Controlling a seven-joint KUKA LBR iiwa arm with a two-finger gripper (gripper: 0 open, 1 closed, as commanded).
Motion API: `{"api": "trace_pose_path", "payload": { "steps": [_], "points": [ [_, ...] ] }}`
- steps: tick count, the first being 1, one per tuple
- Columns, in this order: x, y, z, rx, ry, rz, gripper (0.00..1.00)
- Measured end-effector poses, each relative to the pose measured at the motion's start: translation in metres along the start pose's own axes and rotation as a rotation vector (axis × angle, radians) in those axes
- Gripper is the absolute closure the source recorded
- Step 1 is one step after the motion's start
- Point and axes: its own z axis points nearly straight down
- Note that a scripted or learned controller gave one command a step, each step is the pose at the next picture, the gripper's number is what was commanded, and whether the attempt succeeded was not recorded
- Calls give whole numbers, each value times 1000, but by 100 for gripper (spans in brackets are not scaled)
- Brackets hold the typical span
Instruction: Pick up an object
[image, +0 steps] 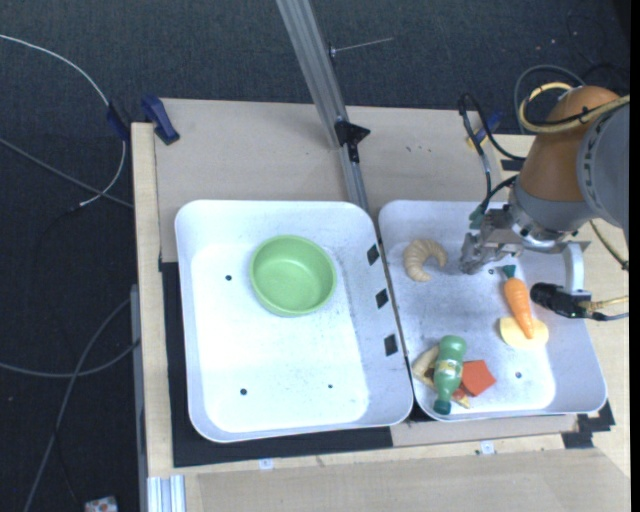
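Observation:
My gripper (480, 256) hangs low over the upper part of the right bin (560, 395), under the grey and orange wrist. Just left of it lies a tan croissant (424, 258), apart from the gripper. A carrot (517, 301) lies below and right of the gripper, its tip against a yellow lemon-shaped piece (524, 333). Near the bin's front edge sit a green bottle (447, 363), an orange-red block (477, 378) and a small yellow piece (426, 365), bunched together.
The left bin (210, 400) holds a green bowl (292, 274) towards its back. A metal rail (325, 80) slants down from the top between the bins. Black clips (381, 297) sit on the divide. Cables trail right of the arm (565, 298).

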Motion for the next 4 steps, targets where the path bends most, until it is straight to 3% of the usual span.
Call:
{"api": "trace_pose_path", "payload": {
  "steps": [1, 3, 4],
  "points": [
    [5, 3, -66, -16, -7, -2, 100],
    [2, 4, -146, -16, -7, -2, 100],
    [49, -2, -146, 0, -1, -4, 100]
  ]
}}
